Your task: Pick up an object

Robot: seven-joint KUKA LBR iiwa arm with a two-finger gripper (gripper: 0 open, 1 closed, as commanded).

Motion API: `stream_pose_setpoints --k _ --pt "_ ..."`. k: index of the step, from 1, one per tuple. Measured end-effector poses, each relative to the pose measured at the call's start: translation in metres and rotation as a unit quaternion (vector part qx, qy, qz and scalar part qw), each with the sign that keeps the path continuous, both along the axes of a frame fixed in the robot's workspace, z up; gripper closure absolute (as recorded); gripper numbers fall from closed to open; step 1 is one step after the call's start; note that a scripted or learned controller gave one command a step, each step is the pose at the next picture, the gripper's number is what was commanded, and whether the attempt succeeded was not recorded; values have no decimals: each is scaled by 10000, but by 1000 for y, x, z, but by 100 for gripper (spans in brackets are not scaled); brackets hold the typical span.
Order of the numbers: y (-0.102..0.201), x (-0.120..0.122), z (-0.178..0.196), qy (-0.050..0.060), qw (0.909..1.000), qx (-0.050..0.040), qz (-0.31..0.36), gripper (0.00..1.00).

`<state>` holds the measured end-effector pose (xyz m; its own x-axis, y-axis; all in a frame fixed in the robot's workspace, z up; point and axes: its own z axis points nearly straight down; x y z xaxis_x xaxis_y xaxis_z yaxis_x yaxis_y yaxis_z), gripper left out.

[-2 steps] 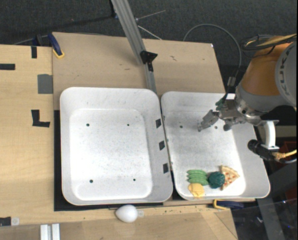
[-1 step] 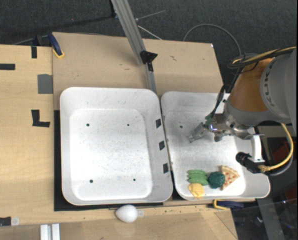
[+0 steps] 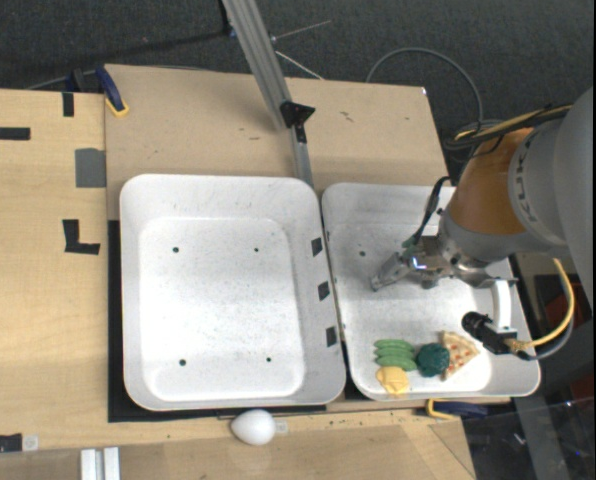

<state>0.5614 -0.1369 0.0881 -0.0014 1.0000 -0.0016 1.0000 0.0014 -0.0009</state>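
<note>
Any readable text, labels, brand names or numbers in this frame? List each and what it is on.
None can be read. The bins, the arm and the toys bear no legible print. The black marks on the bench are tape pieces, not letters.
</note>
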Motion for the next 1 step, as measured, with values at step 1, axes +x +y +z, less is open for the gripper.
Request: stream_pose_setpoints --k 1 --pt "1 0 11 2 10000 6 4 100"
